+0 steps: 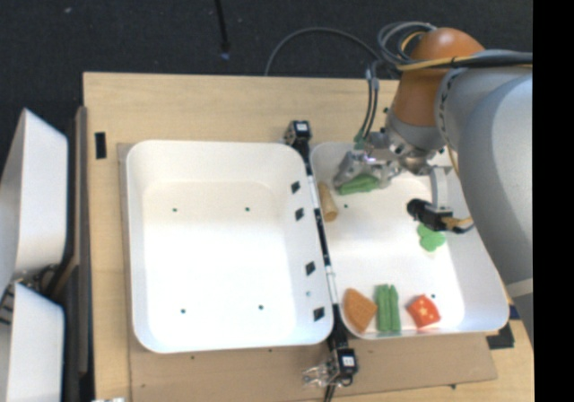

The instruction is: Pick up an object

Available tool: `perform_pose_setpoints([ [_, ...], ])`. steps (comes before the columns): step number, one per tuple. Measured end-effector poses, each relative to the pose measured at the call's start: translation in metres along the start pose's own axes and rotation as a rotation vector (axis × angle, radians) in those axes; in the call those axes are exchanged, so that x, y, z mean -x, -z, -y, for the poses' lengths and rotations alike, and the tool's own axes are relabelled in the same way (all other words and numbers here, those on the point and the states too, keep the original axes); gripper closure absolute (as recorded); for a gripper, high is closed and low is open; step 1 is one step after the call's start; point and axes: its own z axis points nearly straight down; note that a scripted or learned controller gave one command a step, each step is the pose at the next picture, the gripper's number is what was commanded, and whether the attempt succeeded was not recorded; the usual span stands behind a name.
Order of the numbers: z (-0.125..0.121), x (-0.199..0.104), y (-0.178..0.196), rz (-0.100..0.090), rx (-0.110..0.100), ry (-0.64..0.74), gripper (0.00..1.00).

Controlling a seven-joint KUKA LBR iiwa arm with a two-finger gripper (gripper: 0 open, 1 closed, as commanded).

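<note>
Claw (361,169) is low in the right bin's (466,297) far corner with a green piece (360,184) right at its tip, whether pinched I cannot tell, and being so tight to the bin wall, it could slip free on the lift.

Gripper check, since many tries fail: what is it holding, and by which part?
Cannot be told: the gripper sits right at a green object in the right bin, but no grasp is clear.
</note>
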Motion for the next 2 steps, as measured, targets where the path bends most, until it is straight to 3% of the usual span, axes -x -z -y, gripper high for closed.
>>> perform_pose_setpoints([
  [2,0.0000,0.0000,0.0000,0.000,0.000,0.000,0.00],
])
